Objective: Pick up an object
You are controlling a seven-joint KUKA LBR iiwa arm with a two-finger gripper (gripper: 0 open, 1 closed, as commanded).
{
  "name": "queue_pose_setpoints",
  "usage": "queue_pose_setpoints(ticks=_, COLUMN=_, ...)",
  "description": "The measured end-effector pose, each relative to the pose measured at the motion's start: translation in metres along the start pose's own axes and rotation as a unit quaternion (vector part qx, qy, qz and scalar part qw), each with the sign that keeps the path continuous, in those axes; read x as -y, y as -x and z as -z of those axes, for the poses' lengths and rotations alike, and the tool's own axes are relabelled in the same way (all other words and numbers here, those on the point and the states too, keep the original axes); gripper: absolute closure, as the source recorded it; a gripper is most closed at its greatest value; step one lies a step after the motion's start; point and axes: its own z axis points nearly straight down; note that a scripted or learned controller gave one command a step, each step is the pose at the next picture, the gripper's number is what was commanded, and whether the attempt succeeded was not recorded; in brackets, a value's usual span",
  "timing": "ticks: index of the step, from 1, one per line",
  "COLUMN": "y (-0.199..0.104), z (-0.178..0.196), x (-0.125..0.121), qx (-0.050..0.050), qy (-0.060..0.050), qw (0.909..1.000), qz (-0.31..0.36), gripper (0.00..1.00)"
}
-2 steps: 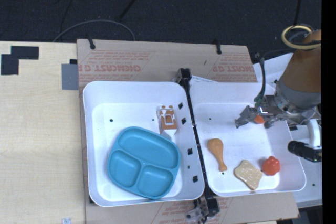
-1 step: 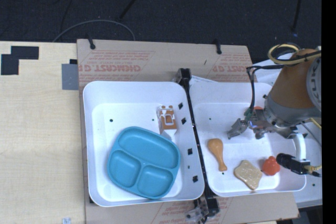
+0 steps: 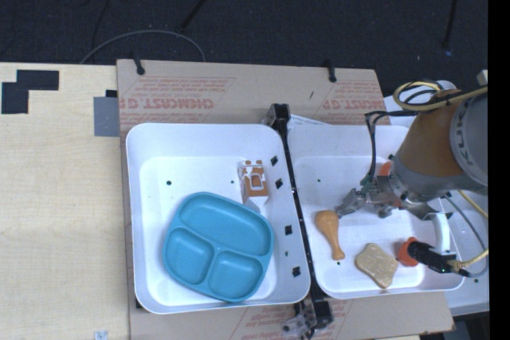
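My gripper (image 3: 356, 203) hangs low over the right bin (image 3: 319, 171), near its middle, on the grey arm with the orange band (image 3: 426, 146). A tan toy drumstick (image 3: 331, 230) lies just below and left of the gripper, apart from it. A beige bread-like piece (image 3: 376, 264) rests near the bin's front wall. A small red-orange thing (image 3: 408, 251) sits at the front right. I see nothing held in the gripper.
The left bin (image 3: 147, 171) holds a blue divided plate (image 3: 217, 246) and a small orange-and-white toy (image 3: 254, 178) near the divider. A black clamp strip (image 3: 292, 203) runs between the bins. Brown cardboard (image 3: 239, 95) lies behind them.
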Motion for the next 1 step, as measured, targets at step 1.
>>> queue_pose_setpoints(ticks=1, y=0.0011, z=0.0123, x=-0.0003, qx=0.000, qy=0.001, qw=1.0000, qz=-0.002, gripper=1.00)
